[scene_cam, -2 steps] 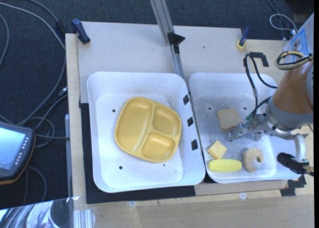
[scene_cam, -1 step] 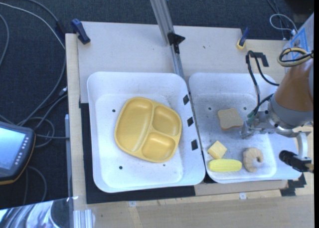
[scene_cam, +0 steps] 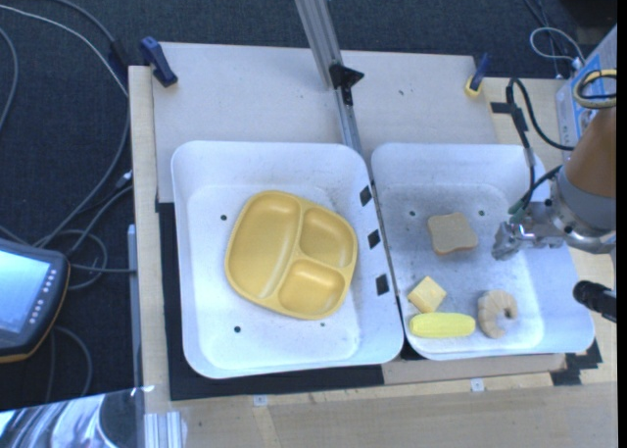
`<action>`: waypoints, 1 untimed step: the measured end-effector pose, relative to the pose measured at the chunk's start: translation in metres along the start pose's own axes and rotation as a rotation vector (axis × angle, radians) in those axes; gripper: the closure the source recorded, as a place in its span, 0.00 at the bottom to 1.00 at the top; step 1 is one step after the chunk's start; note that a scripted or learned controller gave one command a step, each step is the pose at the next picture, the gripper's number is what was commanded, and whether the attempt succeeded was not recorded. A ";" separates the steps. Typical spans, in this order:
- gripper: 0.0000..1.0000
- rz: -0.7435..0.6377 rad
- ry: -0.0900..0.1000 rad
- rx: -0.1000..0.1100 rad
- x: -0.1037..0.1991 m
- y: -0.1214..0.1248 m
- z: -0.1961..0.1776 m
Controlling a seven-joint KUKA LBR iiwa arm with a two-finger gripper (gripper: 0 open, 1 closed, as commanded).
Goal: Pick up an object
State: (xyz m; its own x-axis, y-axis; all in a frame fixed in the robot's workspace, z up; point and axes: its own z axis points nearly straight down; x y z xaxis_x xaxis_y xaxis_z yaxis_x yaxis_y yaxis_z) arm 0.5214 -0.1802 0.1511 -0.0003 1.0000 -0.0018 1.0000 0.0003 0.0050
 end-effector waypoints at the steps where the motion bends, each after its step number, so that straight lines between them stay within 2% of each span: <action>1: 1.00 -0.002 -0.001 -0.003 -0.001 0.010 -0.061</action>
State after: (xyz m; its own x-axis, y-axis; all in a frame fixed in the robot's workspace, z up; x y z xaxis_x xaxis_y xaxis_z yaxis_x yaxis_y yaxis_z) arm 0.5309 -0.1814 0.2124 -0.0024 1.0000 -0.0024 1.0000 0.0025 0.0080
